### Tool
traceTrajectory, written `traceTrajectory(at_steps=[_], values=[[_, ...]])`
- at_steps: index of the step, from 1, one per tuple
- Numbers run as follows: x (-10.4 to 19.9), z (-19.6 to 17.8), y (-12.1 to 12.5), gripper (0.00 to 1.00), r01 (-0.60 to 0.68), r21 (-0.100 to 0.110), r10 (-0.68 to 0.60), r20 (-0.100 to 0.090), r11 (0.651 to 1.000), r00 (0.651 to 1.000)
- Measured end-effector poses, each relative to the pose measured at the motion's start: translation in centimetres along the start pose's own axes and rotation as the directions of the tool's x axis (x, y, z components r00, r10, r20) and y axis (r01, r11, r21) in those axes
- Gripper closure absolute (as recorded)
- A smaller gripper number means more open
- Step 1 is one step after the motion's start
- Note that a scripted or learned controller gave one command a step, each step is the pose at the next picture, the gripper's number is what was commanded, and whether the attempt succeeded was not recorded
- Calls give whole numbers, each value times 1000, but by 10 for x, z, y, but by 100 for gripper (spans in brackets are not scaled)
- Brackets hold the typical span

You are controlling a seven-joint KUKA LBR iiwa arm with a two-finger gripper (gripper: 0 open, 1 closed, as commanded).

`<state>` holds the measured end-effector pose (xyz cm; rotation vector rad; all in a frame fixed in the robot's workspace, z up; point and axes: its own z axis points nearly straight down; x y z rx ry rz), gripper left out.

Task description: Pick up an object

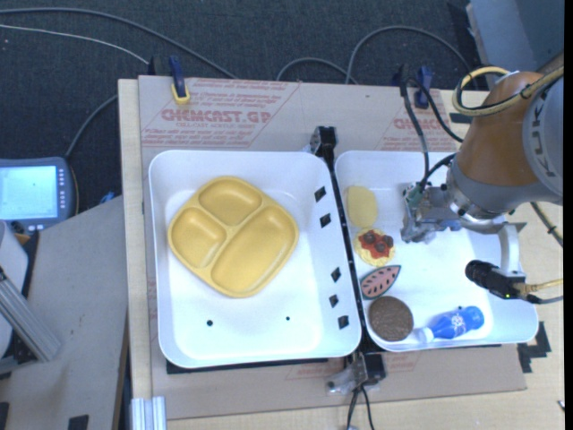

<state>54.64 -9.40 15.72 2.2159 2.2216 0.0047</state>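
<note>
My gripper (417,219) hangs over the right bin (448,280), a little right of the objects lined up along its left wall. Those are a pale yellow piece (362,206), a small piece with red topping (376,245), a brown slice with dark seeds (380,280) and a round brown disc (391,317). A blue bottle (457,322) lies near the bin's front edge. Nothing shows between the gripper's fingers.
The left bin (179,330) holds a yellow compartment plate (234,235). A black divider with clips (336,240) runs between the bins. The arm's orange band (497,133) and cables stand over the right bin's far right side.
</note>
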Motion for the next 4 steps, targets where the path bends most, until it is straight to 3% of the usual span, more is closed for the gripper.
traceTrajectory(at_steps=[1, 3, 4], values=[[0, -54, 2, 100, -1, -1, 1, 0, 1000, 1000], [108, -75, 15, 100, 5, 2, -5, -3, 1000, 1000], [169, -68, 20, 100, 5, 4, -5, -2, 1000, 1000]])
